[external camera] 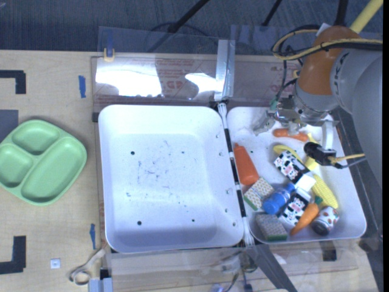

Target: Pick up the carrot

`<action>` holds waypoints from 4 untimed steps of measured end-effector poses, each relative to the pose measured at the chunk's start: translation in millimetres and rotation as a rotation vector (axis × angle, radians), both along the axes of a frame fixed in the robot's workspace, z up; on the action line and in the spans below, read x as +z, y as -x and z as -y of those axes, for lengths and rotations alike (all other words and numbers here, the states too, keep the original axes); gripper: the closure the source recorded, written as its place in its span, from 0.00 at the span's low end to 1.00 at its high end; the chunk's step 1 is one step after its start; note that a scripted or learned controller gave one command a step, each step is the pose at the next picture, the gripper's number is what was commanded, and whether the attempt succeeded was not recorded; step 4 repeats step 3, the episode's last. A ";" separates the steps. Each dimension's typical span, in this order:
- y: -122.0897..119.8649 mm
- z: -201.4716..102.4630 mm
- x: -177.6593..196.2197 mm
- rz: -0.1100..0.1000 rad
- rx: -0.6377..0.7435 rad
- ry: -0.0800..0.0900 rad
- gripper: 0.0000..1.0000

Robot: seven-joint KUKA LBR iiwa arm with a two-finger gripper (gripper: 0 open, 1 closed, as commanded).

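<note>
Pale wooden table [48, 72] carries two shallow white bins, glossy plastic with rounded corners; the left bin [115, 126] is scuffed with faint blue marks; the right bin [355, 215] holds clutter; the claw [285, 117] hangs at its far end, just above a small tapered orange carrot [292, 135]; its grip state I cannot tell; a green three-part plate [39, 161] lies left

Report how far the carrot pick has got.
Done: the arm has reached over the right bin, with the gripper low at its far end. In hand: it hangs just above a small carrot, with no visible grasp. Left: gripping and lifting the carrot.
</note>
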State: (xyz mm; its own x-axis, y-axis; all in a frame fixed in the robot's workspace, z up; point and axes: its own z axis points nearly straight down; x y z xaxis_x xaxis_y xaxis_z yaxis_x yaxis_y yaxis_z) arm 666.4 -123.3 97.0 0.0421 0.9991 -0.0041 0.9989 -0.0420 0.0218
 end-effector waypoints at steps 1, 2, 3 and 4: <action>-1.2 1.1 11.7 0.004 0.001 0.004 1.00; -2.3 1.2 22.7 0.008 0.001 0.004 1.00; -3.3 1.6 33.6 0.012 0.001 0.005 1.00; -3.3 1.6 33.6 0.012 0.001 0.005 1.00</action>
